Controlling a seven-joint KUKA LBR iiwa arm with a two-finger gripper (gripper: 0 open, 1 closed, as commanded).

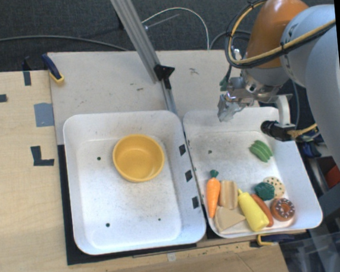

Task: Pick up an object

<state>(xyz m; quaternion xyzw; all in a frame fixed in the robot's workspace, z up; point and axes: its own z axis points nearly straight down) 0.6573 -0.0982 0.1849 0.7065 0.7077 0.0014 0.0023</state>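
Observation:
My gripper [227, 109] hangs over the far left corner of the right bin [231, 147], with nothing visible between its fingers. Toy foods lie in that bin's near part: an orange carrot [213, 195], a tan bread piece [227, 195], a yellow bottle-shaped toy [253, 208], a dark green broccoli [264, 190], a spotted cookie [274, 183] and a brown doughnut [282, 209]. A green pepper-like piece [260, 150] lies alone at the bin's right side. All of them are well below and to the right of the gripper.
The left bin [91, 188] holds a yellow bowl [138, 157]. A slanted metal rod [143, 45] runs from the top down to the gap between the bins. Cables loop behind the arm at the upper right.

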